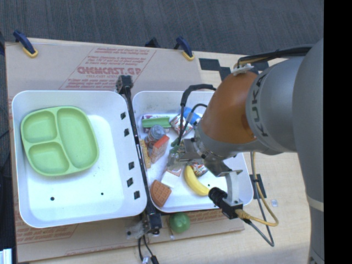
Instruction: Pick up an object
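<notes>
The grey arm (286, 109) with its orange band (234, 111) reaches in from the right and hangs over the right bin (165, 99), hiding much of that bin's middle and right part. The gripper (179, 157) is low among the objects near the bin's centre, but whether its jaws are open or closed cannot be told, and no object is clearly seen between them. Around it lie the things to pick: a yellow banana (195, 181) just below and right of the gripper, a brown waffle-like piece (160, 193) at the bin's lower left corner, a red and white item (159, 146) just to the left, a grey object (155, 132) above that, and a green bar (155, 122) near the bin's upper part. The left bin (71, 202) holds a light green divided plate (59, 140) in its upper left area. A small green ball (179, 222) rests outside the bins — on the surface, just below the right bin's front edge.
</notes>
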### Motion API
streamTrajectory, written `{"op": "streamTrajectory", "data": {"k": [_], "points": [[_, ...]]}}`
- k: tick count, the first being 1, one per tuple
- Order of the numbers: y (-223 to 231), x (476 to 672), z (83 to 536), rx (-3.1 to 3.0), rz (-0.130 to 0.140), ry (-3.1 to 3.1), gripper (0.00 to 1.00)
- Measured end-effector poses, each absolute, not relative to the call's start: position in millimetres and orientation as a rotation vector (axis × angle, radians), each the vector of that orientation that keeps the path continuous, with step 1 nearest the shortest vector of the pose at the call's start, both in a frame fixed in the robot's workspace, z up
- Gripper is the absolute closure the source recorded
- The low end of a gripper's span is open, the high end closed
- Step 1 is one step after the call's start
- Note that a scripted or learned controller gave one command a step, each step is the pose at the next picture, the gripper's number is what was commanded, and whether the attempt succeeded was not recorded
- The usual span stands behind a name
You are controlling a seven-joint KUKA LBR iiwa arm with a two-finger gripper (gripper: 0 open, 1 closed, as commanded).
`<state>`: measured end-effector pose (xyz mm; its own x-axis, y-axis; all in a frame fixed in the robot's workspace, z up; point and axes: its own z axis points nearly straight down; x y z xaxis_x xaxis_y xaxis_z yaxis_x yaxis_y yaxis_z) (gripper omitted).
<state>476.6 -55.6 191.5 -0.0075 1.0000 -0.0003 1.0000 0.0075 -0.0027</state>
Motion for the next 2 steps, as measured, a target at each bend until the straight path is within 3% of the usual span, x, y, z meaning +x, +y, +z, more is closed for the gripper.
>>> {"op": "streamTrajectory", "data": {"k": [1,2], "points": [[-56,476.7,192,-2.213,0.003,-2.229,0.00],[-105,512.1,91,-2.213,0.005,-2.227,0.00]]}}
